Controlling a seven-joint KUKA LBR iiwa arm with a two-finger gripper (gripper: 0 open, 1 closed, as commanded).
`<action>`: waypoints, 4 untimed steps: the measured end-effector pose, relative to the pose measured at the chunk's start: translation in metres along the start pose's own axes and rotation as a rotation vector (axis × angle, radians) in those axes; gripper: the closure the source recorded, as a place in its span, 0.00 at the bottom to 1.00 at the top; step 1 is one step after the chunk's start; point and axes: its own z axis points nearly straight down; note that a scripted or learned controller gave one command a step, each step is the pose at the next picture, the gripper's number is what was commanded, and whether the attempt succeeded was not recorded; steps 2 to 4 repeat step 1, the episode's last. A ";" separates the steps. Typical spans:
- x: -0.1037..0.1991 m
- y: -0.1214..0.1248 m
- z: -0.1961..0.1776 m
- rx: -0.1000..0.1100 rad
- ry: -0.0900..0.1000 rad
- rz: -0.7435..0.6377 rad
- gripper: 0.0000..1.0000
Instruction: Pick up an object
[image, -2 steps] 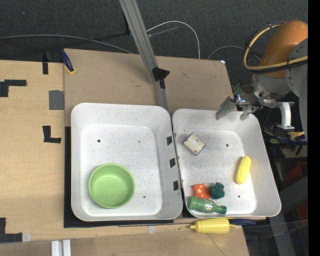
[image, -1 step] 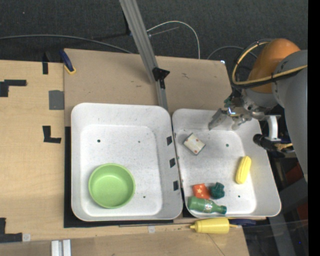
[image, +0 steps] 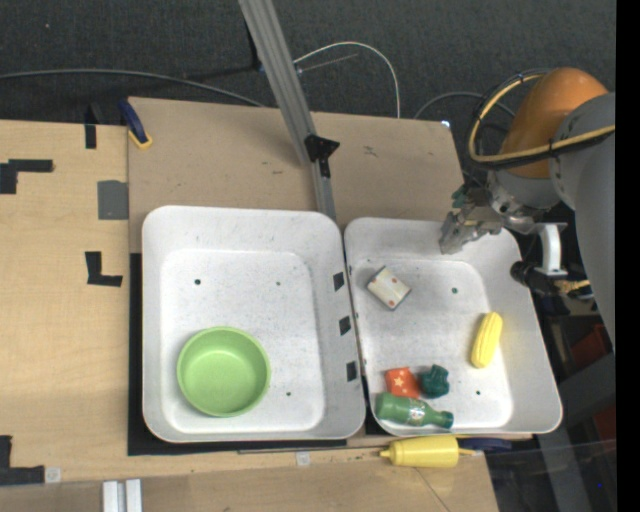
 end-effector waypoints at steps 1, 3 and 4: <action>-0.005 0.010 -0.053 -0.006 0.001 0.002 1.00; -0.005 0.010 -0.053 -0.006 0.001 0.002 1.00; -0.005 0.010 -0.053 -0.006 0.001 0.002 1.00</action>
